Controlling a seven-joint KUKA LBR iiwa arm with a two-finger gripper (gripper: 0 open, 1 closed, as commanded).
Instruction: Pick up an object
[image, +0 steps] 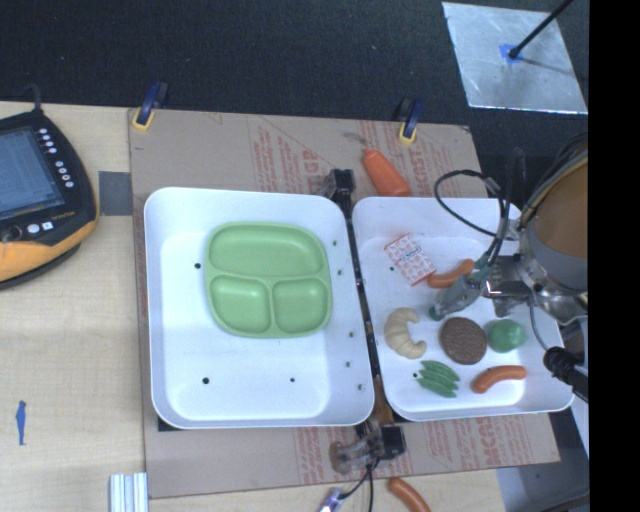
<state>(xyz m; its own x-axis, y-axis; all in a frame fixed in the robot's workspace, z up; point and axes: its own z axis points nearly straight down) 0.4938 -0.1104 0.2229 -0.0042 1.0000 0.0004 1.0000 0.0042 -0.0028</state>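
Two white bins sit side by side: the left bin has a green divided plate, the right bin holds the small stuff. The gripper is low in the right bin, probably closing in on a pick with nothing lifted yet; can't tell how its jaws stand. The brown cookie lies just below it, an orange sausage just above, with the croissant off to its left. Next it probably needs to drop squarely over one item and close.

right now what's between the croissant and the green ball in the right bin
A round brown cookie lies between the croissant and the green ball, as the camera view shows.
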